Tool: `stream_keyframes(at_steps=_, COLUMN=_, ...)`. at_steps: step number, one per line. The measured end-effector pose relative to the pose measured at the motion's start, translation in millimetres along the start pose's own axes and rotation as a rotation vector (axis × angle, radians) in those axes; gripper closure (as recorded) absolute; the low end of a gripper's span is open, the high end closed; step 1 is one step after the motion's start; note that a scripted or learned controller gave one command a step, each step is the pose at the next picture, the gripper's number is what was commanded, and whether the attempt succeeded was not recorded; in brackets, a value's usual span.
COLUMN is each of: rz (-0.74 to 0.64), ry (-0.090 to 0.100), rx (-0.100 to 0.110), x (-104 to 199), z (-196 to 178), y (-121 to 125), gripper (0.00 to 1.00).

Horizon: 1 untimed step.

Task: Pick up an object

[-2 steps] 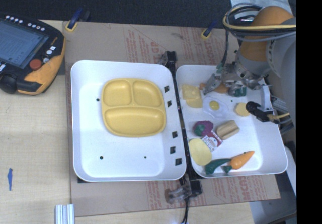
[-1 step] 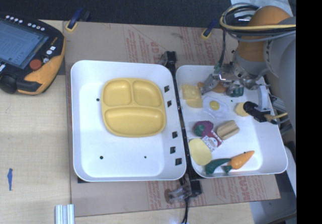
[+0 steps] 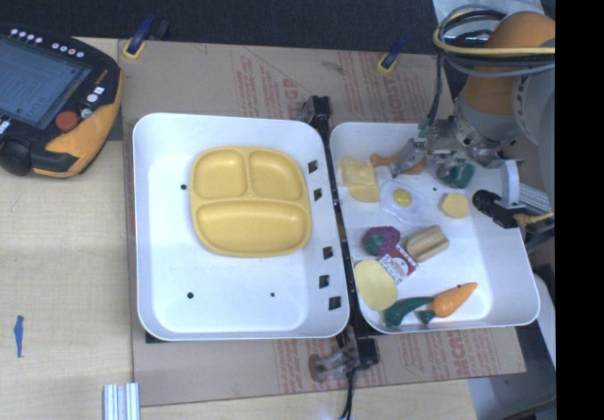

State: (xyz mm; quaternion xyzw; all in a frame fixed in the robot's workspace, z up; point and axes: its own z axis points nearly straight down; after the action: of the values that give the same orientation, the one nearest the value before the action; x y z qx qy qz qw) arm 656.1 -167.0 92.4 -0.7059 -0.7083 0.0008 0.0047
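Several small toy foods scattered in right bin (image 3: pixel 500 300): yellow block (image 3: pixel 359 178), fried egg (image 3: pixel 403 197), carrot (image 3: pixel 453 299), bread roll (image 3: pixel 426 243), yellow disc (image 3: pixel 376 284); none singled out as target. Gripper (image 3: pixel 427 150) low over bin's far edge, near teal piece (image 3: pixel 457 175), probably lining up grab there. Finger state: cannot tell, metal blurs into clutter. Nothing visibly held. Left bin (image 3: pixel 160 220) holds yellow divided plate (image 3: pixel 251 200). Arm (image 3: pixel 495 69) cut off at right.
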Motion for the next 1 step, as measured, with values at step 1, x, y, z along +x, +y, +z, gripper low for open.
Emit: stream_keyframes(at_steps=1, rz=-0.002, ry=-0.005, rx=-0.002, x=51.1, z=-16.0, y=-0.1, gripper=0.00)
